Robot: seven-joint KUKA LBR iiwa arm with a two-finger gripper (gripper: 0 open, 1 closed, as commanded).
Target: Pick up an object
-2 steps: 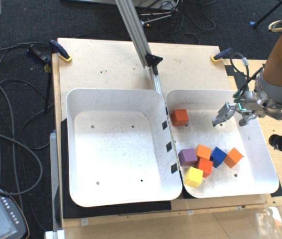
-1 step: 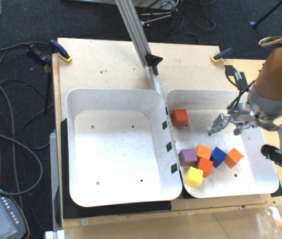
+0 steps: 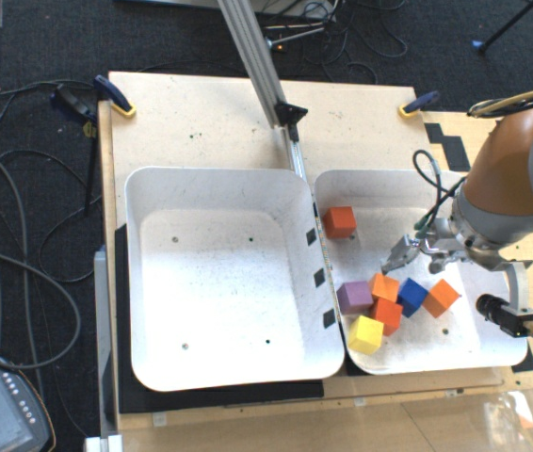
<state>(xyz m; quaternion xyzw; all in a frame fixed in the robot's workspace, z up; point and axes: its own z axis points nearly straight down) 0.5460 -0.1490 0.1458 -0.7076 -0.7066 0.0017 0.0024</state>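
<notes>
While the left bin [image 3: 219, 347] lies furthest from the arm, the blocks all sit in the right bin [image 3: 379, 185] beside it; a lone orange cube [image 3: 341, 220] rests near that bin's upper left, well apart from the others; lower down comes a tight cluster, with a purple cube [image 3: 354, 296] at its left, a yellow cube [image 3: 366, 333] just below, two orange-red blocks [image 3: 386, 301] in the middle, a blue cube [image 3: 412, 295] next, and an orange block [image 3: 443, 296] at the right edge; the gripper [image 3: 421, 256] hangs just above and to the right of this cluster, over the blue cube, and I cannot tell how wide it stands; nothing is visible in it, so I judge the pick not yet made; the descent, the closing on a block and the lift all seem left to do.
</notes>
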